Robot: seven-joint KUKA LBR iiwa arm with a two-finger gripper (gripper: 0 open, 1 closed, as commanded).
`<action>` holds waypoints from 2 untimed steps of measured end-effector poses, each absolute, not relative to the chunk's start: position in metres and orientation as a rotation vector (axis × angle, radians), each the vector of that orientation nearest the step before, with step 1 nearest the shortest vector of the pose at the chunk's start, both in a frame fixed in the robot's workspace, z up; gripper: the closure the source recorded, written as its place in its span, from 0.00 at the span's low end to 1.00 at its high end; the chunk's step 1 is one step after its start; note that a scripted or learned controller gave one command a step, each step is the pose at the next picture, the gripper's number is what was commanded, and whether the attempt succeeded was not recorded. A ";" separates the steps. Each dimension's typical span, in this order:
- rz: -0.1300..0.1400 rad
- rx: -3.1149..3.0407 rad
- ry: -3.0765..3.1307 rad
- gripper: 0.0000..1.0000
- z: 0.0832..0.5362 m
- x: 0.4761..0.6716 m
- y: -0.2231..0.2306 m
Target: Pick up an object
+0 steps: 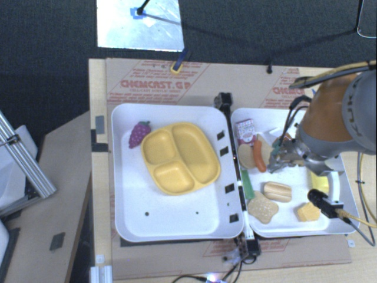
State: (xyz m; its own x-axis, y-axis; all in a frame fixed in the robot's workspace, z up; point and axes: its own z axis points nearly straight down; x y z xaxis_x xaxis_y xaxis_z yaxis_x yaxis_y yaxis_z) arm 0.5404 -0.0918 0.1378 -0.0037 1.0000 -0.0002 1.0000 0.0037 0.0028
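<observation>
Overhead, the bench [153, 78] carries two shallow white bins side by side. The left bin [126, 217] holds a yellow three-compartment tray [179, 157], lying at a slant near the bin's middle, and a bunch of purple toy grapes [139, 133] just beside the tray's upper left corner.

The grey arm [339, 119] with its orange band reaches in from the right over the right bin [294, 226]. The gripper [275, 161] hangs low over the upper middle of that bin, just right of a red sausage [260, 154] that lies on a pale round slice [246, 156]. Finger state: cannot tell, the tips are too blurred and dark to read.

Other items in the right bin: a small pink-and-white packet [244, 130] at the top left, a hot-dog bun [277, 191] below the gripper, a tan bread piece [263, 209] near the front left, a yellow cheese wedge [308, 211] at the front right, a green strip [246, 186] along the left wall.
</observation>
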 end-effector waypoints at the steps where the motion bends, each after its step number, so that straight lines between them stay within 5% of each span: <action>1: 0.007 2.212 2.223 1.00 0.198 0.537 -0.086; 2: 0.005 2.213 2.223 1.00 0.226 0.539 -0.085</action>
State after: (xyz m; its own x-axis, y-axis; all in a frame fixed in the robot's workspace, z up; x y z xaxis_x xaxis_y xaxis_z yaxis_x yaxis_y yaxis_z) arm 0.5385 -0.0855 0.2260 -0.0047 1.0000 -0.0010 1.0000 0.0047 0.0055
